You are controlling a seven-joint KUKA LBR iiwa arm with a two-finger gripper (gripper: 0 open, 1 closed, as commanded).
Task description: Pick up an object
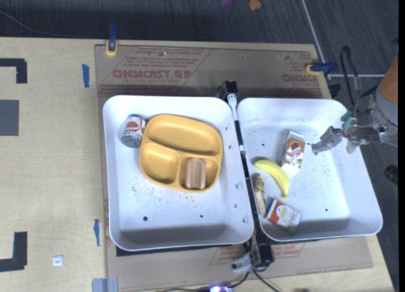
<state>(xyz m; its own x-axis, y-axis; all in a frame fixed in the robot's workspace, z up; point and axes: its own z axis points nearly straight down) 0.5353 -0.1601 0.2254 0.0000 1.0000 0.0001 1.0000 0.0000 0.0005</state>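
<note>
Banana lies between two cartons, stick beside.

"CHEMCAST GP" printed red on brown board under bins.

You see two white bins: a mustard-yellow tray and red-and-silver can at left; a yellow banana and red-and-white cartons at right.

Grey metal gripper on a grey wrist, orange band above
</note>
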